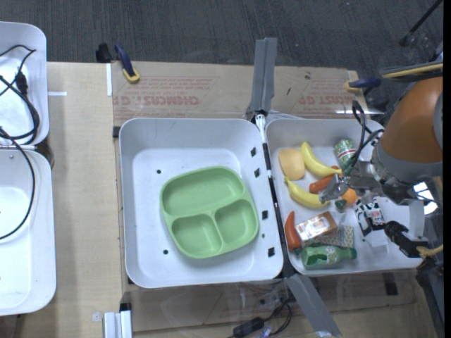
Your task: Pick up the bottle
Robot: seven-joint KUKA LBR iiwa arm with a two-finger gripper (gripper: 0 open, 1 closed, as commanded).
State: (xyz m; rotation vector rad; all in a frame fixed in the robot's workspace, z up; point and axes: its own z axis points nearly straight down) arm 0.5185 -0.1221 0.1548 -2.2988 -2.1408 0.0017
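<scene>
**Ana:** Camera view puts the bottle (328,255) on its side at the near edge of the right bin (320,130), green, just beside a small orange carton (315,227) and a red pepper (290,231). The gripper (337,189) hangs farther back, over the bananas (310,182) and an orange carrot (323,184), apart from the bottle.

**Ben:** So what could go wrong?

**Ana:** My guess: clutter. A descent from there would land on fruit, not the bottle. And the bottle lies close against the bin's front wall, so one finger may hit the rim or the carton. Being round and lying down, it could also roll or squirt out as the fingers close.

**Ben:** Is the gripper released or clenched?

**Ana:** I cannot tell; the metal tip is small and muddled against the things under it. I see nothing clearly held in it.

**Ben:** And the left bin (141,160)?

**Ana:** It carries a green divided tray (209,211), well apart from all this.
</scene>
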